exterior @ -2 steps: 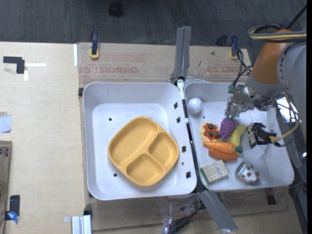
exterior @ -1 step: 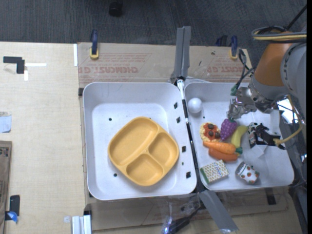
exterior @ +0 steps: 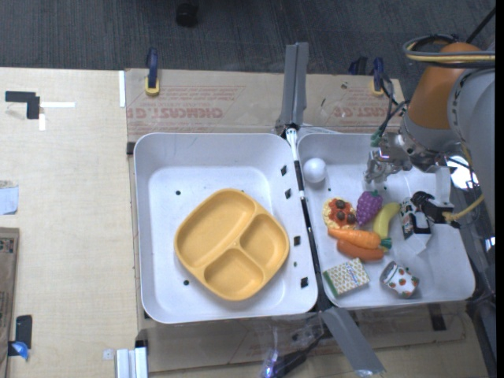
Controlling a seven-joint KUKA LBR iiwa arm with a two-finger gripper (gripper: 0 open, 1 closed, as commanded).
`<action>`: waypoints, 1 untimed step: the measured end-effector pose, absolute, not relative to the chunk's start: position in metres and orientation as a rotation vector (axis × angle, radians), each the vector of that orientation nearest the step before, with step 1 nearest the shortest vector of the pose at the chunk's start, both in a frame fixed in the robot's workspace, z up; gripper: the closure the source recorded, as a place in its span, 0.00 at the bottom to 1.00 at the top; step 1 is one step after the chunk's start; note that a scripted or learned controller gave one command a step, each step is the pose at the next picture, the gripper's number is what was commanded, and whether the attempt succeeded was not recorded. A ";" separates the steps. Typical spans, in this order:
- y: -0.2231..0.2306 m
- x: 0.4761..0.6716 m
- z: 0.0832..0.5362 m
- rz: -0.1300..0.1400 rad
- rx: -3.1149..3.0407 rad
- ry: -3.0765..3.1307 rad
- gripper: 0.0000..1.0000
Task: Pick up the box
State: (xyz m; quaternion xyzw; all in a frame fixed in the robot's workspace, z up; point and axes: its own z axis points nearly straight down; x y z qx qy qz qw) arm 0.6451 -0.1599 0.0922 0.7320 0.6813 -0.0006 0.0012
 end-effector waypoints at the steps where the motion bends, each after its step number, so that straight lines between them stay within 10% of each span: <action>1: -0.160 0.645 0.092 -0.002 2.297 2.140 0.00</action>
